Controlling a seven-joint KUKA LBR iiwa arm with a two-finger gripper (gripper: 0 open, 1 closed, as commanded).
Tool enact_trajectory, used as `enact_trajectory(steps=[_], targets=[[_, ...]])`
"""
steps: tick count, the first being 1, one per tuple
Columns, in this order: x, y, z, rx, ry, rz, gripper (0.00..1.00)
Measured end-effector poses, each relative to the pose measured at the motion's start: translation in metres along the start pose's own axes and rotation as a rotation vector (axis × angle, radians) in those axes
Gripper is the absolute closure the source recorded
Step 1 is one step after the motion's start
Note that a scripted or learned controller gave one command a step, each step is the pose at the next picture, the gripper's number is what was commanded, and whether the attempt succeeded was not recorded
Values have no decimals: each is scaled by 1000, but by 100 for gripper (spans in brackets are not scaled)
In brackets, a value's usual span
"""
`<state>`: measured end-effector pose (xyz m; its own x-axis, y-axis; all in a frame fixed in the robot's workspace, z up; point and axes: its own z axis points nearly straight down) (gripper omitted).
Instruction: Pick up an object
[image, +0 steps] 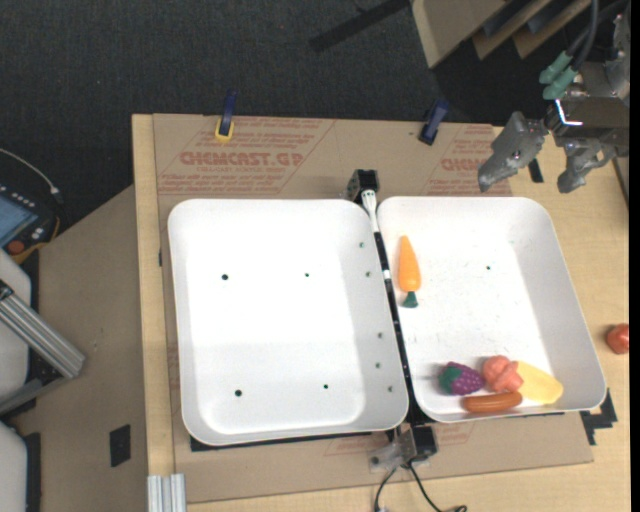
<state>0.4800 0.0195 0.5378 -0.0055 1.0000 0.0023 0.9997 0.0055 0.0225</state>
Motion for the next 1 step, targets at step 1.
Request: enact_trajectory(steps=[1], targets=[[-23,-4,120,34,-3,10,0]])
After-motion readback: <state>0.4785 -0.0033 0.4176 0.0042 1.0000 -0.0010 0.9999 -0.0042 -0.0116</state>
